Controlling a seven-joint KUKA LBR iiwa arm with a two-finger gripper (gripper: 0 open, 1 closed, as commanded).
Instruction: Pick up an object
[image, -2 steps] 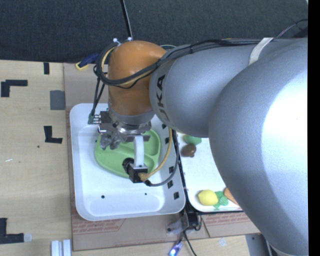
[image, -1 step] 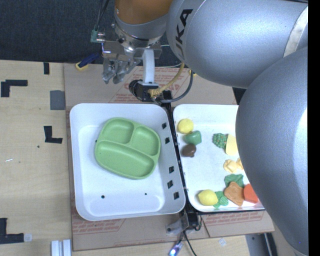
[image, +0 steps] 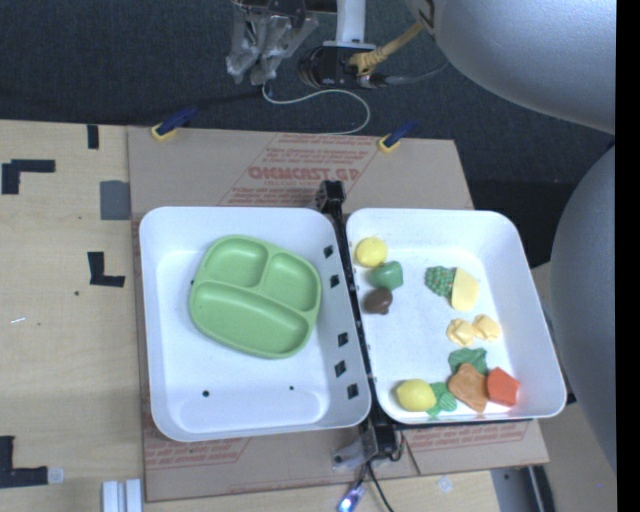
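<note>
The right bin (image: 500, 235) holds several small toy foods. Along its left wall lie a yellow ball (image: 370, 251), a green piece (image: 388, 273) and a brown piece (image: 377, 299). Further right lie a dark green leafy piece (image: 438, 279) touching a yellow wedge (image: 465, 290), and pale yellow chunks (image: 473, 329). At the front sit a yellow lemon (image: 416, 395), an orange piece (image: 467, 387) and a red block (image: 502, 387). The gripper (image: 258, 50) hangs far back, beyond both bins, over the dark floor, with nothing seen in it.
The left bin (image: 165, 330) holds a green divided plate (image: 255, 295). The grey arm body (image: 540, 50) bulks across the top right and down the right side (image: 600, 260). Cables (image: 320, 95) lie behind the cardboard sheet (image: 290, 165) under the bins.
</note>
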